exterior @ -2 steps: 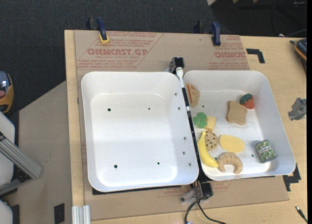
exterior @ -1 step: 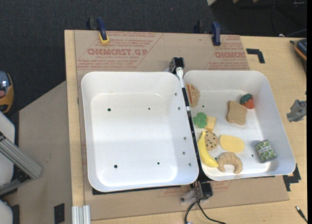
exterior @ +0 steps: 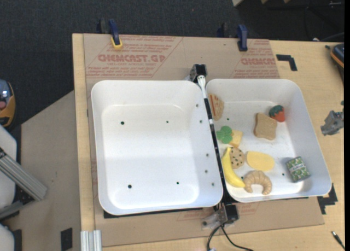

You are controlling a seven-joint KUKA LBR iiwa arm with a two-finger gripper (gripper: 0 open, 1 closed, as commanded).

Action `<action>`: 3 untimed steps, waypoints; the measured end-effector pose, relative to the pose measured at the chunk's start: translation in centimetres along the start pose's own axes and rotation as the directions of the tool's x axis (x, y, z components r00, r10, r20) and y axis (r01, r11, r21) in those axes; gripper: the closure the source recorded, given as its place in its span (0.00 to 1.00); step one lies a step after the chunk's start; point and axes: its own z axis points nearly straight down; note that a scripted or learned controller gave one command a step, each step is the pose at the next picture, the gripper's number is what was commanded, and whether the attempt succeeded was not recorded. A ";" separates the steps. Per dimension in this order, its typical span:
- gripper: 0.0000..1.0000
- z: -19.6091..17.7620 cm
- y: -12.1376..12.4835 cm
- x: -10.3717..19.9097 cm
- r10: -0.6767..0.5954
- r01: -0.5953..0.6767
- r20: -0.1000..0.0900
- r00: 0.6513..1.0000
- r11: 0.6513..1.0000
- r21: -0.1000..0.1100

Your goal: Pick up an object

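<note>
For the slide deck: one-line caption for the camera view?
Toy foods, including a banana, croissant and bread slice, in the right bin, beside the left bin.

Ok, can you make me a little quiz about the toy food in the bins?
1. True or false: the banana lies in the left bin.
2. What sits nearest the right bin's front right corner: A croissant, B green box, C bread slice?
3. Fill in: the cookie lies against the ____.

Key: 1 false; 2 B; 3 banana.
</note>
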 end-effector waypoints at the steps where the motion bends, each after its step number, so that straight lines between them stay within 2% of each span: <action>1: 1.00 0.2 0.1 0.0 0.000 0.000 -0.001 1.000 1.000 0.001; 3: 1.00 0.4 -0.5 0.2 -0.001 0.001 0.000 1.000 1.000 -0.002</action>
